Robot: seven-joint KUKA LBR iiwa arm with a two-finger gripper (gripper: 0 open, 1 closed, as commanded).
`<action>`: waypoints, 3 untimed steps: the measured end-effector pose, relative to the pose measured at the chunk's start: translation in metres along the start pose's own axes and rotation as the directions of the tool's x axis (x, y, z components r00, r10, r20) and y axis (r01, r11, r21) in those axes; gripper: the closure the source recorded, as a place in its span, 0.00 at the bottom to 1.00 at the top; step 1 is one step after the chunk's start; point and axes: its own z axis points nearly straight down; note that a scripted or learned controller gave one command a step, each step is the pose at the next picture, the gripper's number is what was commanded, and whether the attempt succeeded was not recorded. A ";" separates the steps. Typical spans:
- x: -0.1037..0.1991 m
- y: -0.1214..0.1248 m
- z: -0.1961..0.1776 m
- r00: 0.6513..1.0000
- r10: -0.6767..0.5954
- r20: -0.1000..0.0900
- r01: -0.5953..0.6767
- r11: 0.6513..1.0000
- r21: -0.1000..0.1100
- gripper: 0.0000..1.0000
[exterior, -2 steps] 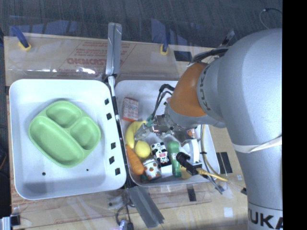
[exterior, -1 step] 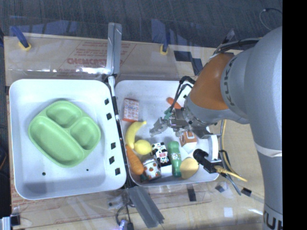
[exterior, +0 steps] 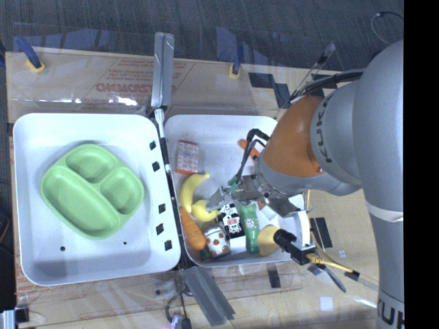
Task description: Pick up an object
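The right bin (exterior: 212, 125) holds a heap of small items. A yellow banana (exterior: 191, 192) lies beside an orange carrot (exterior: 194, 233). A black-and-white carton (exterior: 233, 223), a green bottle (exterior: 250, 230), a red-and-white cube (exterior: 216, 242) and a pale yellow piece (exterior: 269, 242) crowd the front. A red-and-white packet (exterior: 187, 156) lies apart at the back left. My gripper (exterior: 238, 196) hangs low over the heap, just right of the banana and above the carton. The grey arm with its orange band (exterior: 293, 146) hides the bin's right part.
The left bin (exterior: 41, 252) carries a green divided plate (exterior: 92, 189). A grey metal divider bar (exterior: 162, 70) stands between the bins at the back. Cardboard and tape marks cover the bench around them.
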 end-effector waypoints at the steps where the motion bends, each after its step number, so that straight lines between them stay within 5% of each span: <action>1: 0.066 -0.001 -0.056 1.000 -0.031 0.001 0.031 1.000 0.000 0.00; 2: 0.016 -0.017 0.015 0.993 -0.122 0.002 0.122 0.993 -0.008 0.00; 3: 0.014 -0.015 0.006 0.992 -0.126 0.008 0.126 0.992 -0.009 1.00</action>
